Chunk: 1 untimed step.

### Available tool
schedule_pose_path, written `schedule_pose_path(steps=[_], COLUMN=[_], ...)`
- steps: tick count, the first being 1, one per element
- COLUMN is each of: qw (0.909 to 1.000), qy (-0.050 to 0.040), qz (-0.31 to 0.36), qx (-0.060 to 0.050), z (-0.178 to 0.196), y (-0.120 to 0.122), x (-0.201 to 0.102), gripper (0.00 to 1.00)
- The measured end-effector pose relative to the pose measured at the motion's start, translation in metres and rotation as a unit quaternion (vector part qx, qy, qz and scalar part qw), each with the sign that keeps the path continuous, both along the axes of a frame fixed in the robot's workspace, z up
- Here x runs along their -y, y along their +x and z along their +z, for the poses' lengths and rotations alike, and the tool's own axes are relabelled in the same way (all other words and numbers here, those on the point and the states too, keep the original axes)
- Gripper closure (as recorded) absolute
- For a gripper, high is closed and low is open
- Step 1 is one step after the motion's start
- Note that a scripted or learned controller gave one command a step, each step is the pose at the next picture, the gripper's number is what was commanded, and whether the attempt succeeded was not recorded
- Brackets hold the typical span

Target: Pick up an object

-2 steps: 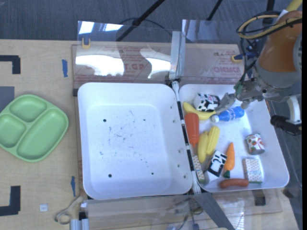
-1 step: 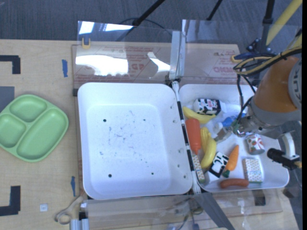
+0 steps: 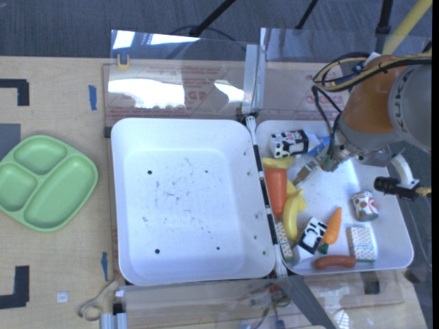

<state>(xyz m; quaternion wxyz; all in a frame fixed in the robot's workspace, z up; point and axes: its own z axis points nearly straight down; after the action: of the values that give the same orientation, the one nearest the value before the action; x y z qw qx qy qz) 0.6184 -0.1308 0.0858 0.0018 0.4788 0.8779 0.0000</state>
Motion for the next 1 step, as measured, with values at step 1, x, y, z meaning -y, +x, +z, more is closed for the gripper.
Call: schedule_pose_path(steps=[1], qw=[1.0000], qy=[0.0004], qz=[-0.001], qx=[0.001], z=[0.0093], y=[0.0011], x=[0.0000], gripper=[1.00])
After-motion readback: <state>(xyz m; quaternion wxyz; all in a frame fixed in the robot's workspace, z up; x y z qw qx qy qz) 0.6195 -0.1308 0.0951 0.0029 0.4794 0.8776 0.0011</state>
